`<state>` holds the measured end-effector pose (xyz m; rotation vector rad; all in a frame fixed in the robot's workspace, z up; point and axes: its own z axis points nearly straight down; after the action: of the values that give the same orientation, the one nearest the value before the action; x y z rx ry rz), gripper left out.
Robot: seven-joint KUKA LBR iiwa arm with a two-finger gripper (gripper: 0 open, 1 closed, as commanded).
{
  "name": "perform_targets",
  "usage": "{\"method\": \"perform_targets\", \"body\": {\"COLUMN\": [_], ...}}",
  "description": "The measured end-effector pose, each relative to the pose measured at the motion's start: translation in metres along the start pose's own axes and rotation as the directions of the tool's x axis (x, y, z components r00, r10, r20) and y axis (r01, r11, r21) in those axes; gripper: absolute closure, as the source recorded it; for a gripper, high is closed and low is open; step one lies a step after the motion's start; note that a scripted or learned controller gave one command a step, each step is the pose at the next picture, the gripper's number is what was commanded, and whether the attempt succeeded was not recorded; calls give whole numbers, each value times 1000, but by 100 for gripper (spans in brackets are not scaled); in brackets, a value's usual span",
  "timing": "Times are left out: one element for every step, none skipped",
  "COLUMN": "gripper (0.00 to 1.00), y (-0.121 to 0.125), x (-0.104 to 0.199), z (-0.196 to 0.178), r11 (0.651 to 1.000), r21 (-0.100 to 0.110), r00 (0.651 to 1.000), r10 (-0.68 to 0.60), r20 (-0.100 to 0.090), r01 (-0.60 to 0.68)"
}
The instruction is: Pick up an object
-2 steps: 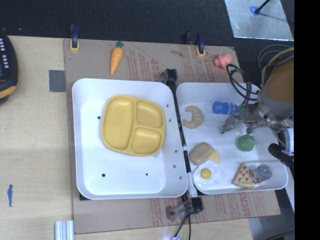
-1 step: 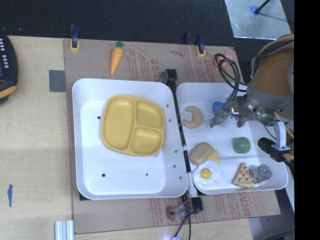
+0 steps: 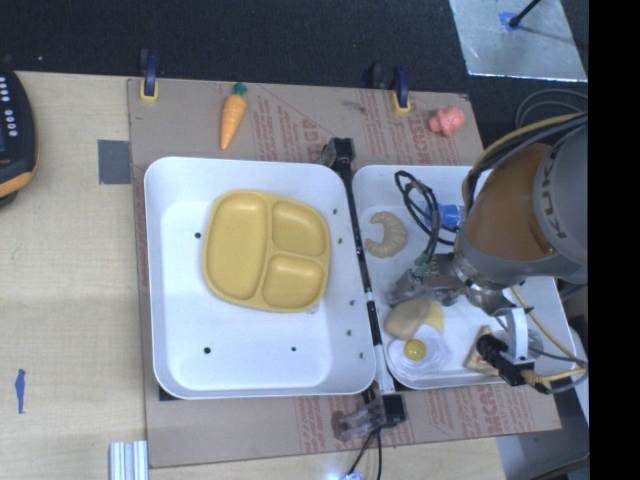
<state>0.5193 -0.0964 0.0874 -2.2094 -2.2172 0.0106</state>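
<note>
Gripper [image 3: 415,286]: we see it low in the right bin [image 3: 560,298], above the tan food piece [image 3: 405,319].
Finger state: we cannot tell.

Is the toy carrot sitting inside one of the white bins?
No, the carrot lies on the brown board above the left bin, outside its rim.

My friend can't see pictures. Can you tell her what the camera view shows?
A grey and orange robot arm reaches from the right into the right white bin, where a croissant and a fried egg lie. The left bin holds a yellow divided plate. A toy carrot lies on the bench behind the bins.
</note>
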Motion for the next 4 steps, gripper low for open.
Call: {"method": "perform_targets", "body": {"gripper": [100, 0, 0, 100], "y": [3, 3, -46, -41], "x": [-3, -3, -2, -3], "z": [-15, -14, -3, -15], "r11": [1000, 1000, 1000, 1000], "r21": [-9, -10, -5, -17], "r00": [1000, 1000, 1000, 1000], "r10": [1, 2, 1, 0], "r20": [5, 5, 2, 5], "r01": [-1, -1, -1, 0]}}
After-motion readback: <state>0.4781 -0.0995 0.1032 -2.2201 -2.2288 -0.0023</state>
